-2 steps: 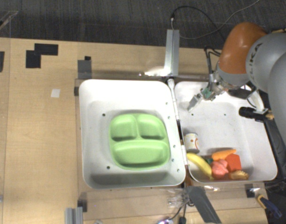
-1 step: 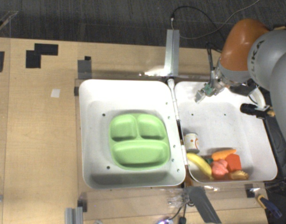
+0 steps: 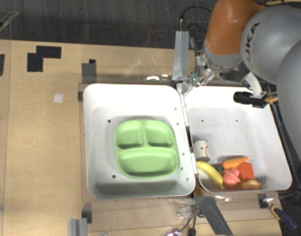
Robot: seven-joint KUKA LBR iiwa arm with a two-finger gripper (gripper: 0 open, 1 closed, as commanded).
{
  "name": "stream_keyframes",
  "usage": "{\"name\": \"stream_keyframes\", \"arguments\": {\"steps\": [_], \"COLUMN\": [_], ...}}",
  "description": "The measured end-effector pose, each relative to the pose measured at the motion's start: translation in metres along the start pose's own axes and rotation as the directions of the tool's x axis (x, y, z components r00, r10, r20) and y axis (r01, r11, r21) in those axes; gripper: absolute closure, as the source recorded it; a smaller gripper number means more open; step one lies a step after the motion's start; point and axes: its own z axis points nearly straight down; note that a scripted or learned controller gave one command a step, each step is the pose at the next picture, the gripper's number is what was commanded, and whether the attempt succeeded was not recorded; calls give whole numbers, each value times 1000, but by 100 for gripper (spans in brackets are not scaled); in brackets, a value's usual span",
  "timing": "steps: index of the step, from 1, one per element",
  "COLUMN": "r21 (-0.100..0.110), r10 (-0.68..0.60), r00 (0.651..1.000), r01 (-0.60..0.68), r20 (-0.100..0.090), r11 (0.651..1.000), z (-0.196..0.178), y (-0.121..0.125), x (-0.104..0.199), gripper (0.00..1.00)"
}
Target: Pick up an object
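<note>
Several toy foods lie bunched in the near left corner of the right bin [image 3: 238, 117]: a yellow banana [image 3: 209, 173], a small white and tan piece [image 3: 201, 149], an orange carrot [image 3: 234, 162], a red-orange block [image 3: 245, 171], a pink piece [image 3: 231, 178] and a brown piece [image 3: 252, 184]. My gripper [image 3: 191, 81] hangs at the far end of the wall between the two bins, well away from the toys. Nothing shows in its grasp. The arm's orange band [image 3: 229, 21] sits above it.
The left bin [image 3: 98, 107] holds a green divided plate [image 3: 146, 148] at its middle. A black part [image 3: 249, 98] juts over the right bin's far right side. The grey arm [image 3: 283, 48] covers the upper right corner.
</note>
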Motion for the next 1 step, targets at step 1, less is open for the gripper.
{"name": "stream_keyframes", "arguments": {"steps": [1], "r21": [3], "r10": [-51], "r00": [999], "r01": [51], "r20": [-1], "r11": [999], "z": [15], "y": [-13], "x": [9], "gripper": [100]}}
